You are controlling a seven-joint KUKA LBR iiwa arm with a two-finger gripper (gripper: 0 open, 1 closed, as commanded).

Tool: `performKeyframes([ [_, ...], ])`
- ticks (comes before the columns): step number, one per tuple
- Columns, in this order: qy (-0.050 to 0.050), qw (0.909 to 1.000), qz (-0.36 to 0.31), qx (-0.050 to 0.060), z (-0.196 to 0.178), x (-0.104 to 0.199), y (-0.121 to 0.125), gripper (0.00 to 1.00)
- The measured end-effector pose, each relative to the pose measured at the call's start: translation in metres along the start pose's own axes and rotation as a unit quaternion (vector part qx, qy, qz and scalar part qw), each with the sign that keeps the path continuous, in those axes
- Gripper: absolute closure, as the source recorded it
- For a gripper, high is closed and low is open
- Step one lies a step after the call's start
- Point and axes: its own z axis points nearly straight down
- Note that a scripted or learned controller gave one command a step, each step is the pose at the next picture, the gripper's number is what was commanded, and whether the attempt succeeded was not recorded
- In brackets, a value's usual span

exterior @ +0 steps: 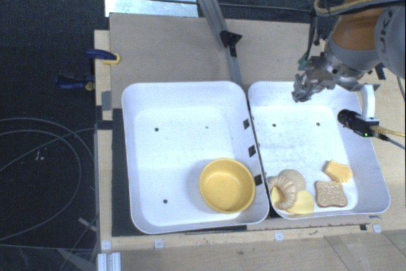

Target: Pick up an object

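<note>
A yellow bowl (226,185) sits at the front right of the left bin (146,136). In the right bin (298,136), along its front edge, lie a tan croissant (288,188), a pale yellow piece (304,203) touching it, a brown cracker (331,194) and a small yellow wedge (338,171). My gripper (302,92) hangs over the back edge of the right bin, well behind those items, with nothing visibly between its fingers.
A slanted grey pole (209,3) with a black clamp (231,39) crosses behind the bins. Blue and yellow clamps (95,66) grip the bench's left edge. A black connector (355,122) and cable hang beside the right bin's rim.
</note>
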Motion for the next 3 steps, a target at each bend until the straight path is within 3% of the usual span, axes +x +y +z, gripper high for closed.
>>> performKeyframes([
  [2, 0.000, 1.0000, 0.000, -0.002, -0.002, 0.112, 0.026, 1.00],
  [3, 0.000, 1.0000, 0.000, 0.000, 0.007, 0.164, 0.026, 1.00],
])
